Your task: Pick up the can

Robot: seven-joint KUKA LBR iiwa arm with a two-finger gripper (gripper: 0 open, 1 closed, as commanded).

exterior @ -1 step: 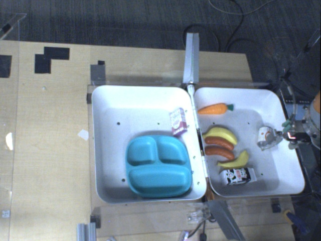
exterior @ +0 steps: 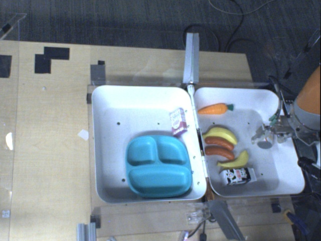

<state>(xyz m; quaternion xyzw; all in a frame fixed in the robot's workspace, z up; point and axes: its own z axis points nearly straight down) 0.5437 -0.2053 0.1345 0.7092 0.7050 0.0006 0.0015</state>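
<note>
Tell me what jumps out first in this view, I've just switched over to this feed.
The big blue divided plate fills the front of the left bin, with a small pink-and-white packet behind it by the divider. The right bin holds an orange carrot at the back, then yellow and reddish toy food, and a black-and-white can lying at the front. The gripper sits at that bin's right side, apart from the can.

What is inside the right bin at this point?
The right bin holds a carrot, two bananas, a sausage and a black-and-white can. The gripper is over its right side, hiding the floor beneath.
</note>
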